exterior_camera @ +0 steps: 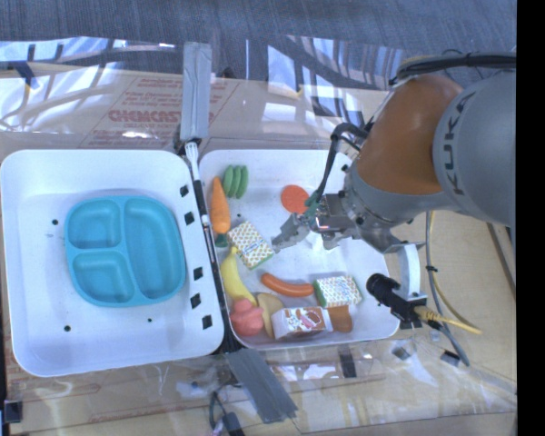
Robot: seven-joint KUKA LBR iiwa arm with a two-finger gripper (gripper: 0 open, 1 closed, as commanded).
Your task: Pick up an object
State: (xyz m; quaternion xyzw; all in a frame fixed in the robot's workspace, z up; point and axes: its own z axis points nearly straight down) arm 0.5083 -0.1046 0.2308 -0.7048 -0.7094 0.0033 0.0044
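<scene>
End effector (295, 229) is hovering low over the right bin (263, 163), fingers pointing left; the tips are blurred, so I cannot tell how far open they are, and nothing is showing between them. Nearest candidate is the small checkered box (251, 243), sitting just left of and slightly below the tips, tilted, apart from them. It is likely a light, stiff toy carton with flat faces, so pinching across the narrow sides should be holding fine, though smooth print may be slipping. An orange-red round piece (295, 197) is lying just above the end effector, a sausage (287, 286) below it. Carrot (219, 207) and banana (235, 280) are lying further left against the bin wall, harder to reach. Blue tray (123, 248) is sitting far left in the other bin.
</scene>
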